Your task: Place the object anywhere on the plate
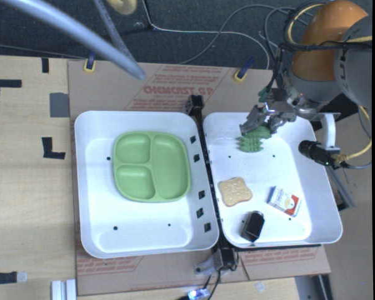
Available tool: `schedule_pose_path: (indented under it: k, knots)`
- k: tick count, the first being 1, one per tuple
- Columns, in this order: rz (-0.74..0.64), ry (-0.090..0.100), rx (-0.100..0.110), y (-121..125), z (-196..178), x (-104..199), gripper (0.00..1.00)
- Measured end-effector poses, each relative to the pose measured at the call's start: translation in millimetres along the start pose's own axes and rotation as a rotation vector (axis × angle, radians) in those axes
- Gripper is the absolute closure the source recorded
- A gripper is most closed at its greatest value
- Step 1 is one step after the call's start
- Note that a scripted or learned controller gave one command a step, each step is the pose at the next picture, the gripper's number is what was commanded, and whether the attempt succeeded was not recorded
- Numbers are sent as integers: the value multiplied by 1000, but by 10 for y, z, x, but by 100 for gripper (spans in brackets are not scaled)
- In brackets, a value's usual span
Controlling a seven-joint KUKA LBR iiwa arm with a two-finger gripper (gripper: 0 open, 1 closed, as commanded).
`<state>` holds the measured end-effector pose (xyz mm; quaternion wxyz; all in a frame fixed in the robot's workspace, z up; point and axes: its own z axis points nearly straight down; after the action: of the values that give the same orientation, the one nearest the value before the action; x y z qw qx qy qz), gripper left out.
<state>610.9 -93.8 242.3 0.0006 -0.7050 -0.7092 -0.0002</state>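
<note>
The grey arm's claw (260, 122) hangs right over the small leafy green plastic piece (252, 142) at the back of the right white bin (312, 227), though I cannot tell whether it is gripping. If the hold is only on the frilly edge, the piece could drop before reaching the green divided plate (152, 166) in the left white bin (90, 186).

1. A slice of toast (235, 191) lies in the right bin (312, 186).
2. A black object (252, 225) sits near the toast.
3. A small red-and-white box (282, 201) lies beside them.
</note>
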Motion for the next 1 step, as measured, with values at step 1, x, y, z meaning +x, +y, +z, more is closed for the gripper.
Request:
schedule_pose_path:
  k: [1]
  knots:
    - [1, -1, 2, -4, 130, 472, 100]
